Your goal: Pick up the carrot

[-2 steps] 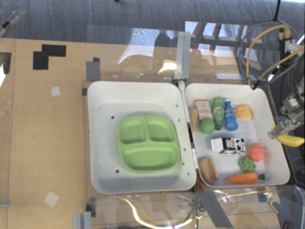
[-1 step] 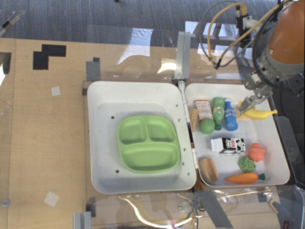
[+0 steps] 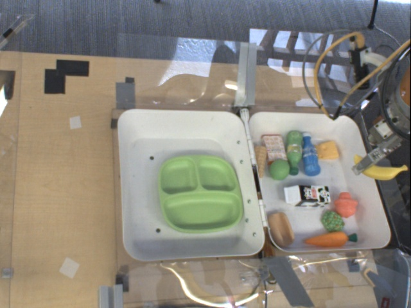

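The gripper [image 3: 380,151] hangs over the right bin's [image 3: 363,133] right edge, its fingers clenched on a smooth yellow toy banana [image 3: 383,171]. The carrot [image 3: 329,239], a glossy orange tapered toy with a small green stem, lies flat along the same bin's front edge, just below a knobbly green broccoli [image 3: 332,221].

Bright daylight, window glare at top, soft focus.

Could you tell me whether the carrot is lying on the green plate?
No, the carrot lies at the near edge of the right bin, while the green plate sits in the left bin.
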